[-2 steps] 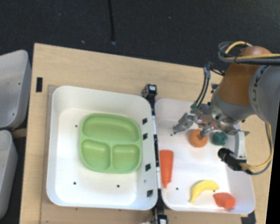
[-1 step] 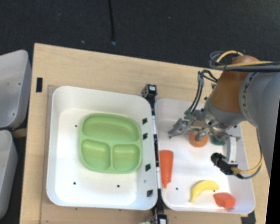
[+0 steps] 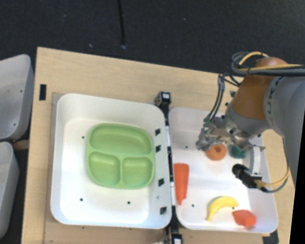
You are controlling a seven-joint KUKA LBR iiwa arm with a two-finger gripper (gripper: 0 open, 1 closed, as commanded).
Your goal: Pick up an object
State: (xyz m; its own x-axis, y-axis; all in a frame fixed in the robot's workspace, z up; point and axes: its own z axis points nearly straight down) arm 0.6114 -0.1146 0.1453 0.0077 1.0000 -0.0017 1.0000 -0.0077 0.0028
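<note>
Here, arm: the grey arm with its orange band [image 3: 253,98] reaches in from the right over the right shallow white bin [image 3: 263,207].
Tool: the tool [image 3: 215,140] sits low at the bin's far side; whether it is released or clenched cannot be told.
Small round orange object [image 3: 215,152]: just beneath the tool, touching or nearly so.
Teal piece [image 3: 238,152]: beside it.
Long orange carrot-shaped toy [image 3: 180,182]: along the bin's left wall.
Yellow plastic banana [image 3: 221,207] and red chunk [image 3: 244,218]: near front edge.
Left white bin [image 3: 64,190]: holds a green three-compartment plate [image 3: 120,155].
Surface: tan wooden board [image 3: 120,73].
</note>
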